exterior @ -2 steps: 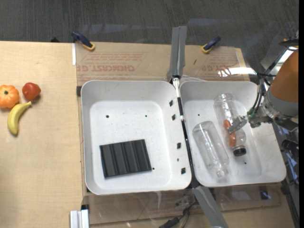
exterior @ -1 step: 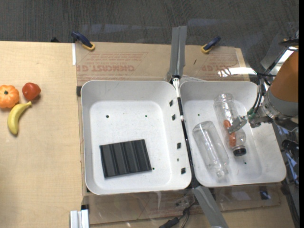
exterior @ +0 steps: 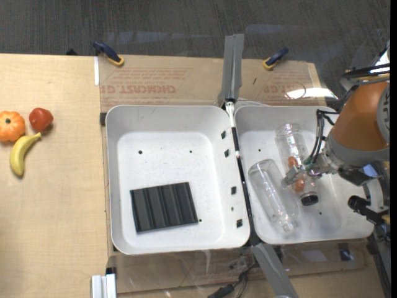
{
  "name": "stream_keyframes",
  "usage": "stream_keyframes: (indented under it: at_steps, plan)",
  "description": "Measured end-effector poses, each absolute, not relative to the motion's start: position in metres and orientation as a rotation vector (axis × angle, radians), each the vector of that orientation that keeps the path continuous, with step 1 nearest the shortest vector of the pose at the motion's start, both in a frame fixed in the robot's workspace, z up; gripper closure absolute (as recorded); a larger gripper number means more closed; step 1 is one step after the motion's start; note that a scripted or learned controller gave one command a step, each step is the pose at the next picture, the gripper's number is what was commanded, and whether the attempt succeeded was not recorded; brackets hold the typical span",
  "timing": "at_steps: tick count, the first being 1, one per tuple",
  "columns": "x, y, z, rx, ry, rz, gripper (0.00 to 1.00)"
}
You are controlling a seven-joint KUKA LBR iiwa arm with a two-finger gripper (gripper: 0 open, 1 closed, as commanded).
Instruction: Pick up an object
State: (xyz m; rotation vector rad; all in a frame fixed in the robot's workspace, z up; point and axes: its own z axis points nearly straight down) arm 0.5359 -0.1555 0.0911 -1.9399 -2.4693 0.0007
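At right of frame the gripper (exterior: 302, 177) (finger state: I cannot tell) sits between 2 clear plastic bottles (exterior: 273, 194), ribbed black slab (exterior: 164, 206) lower left

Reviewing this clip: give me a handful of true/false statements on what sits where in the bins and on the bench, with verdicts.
1. A black ridged panel lies in the left bin. True.
2. Two clear plastic bottles lie in the right bin. True.
3. The banana lies in the right bin. False: it is on the wooden bench, left of both bins.
4. The arm reaches over the left bin. False: it is over the right bin.
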Motion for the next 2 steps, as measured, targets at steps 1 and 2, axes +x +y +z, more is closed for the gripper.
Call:
stream_keyframes:
  at_steps: [1, 2]
  plan:
    - [0.537, -0.157, 0.101, -1.947, -2.467, -0.002, 1.00]
    - [0.575, -0.081, 0.191, -1.939, -2.471, 0.002, 1.00]
